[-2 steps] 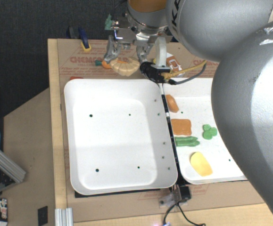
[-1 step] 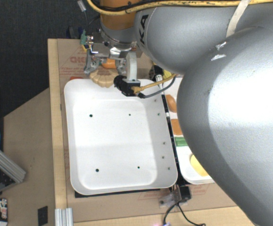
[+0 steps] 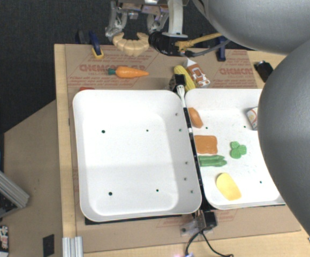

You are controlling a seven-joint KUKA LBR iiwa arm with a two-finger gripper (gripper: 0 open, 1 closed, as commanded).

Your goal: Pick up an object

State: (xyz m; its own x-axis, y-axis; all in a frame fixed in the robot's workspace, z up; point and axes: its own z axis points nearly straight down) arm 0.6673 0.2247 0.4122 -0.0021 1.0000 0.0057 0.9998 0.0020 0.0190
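Bench layout for a picking trial, read from left to right. Left bin (image 3: 80, 143), shallow and white, set flush against its twin so that both lie within one reach. Beyond its far rim, on the bare cardboard: toy carrot (image 3: 128, 72), lying flat and outside either bin, probably a stray. Further back, beige toy pastry (image 3: 130, 43), likewise on the cardboard. Directly above the pastry, gripper (image 3: 136, 32), spread wide and grasping nothing, one finger to each side of the pastry as if lined up to close on it. Corn cob (image 3: 180, 75) and small printed packet (image 3: 197, 75) just past the junction of the two bins.

Right bin (image 3: 240, 201), holding the task's likely candidates: orange sausage-like piece (image 3: 195, 118), orange block (image 3: 205, 143), green bean pods (image 3: 212, 161), green broccoli-like piece (image 3: 237, 150) and yellow rounded piece (image 3: 228, 186), all apart enough for single grasps. Pale box (image 3: 252, 118) partly hidden by the arm (image 3: 288, 143), looming large from the right, close to the camera.
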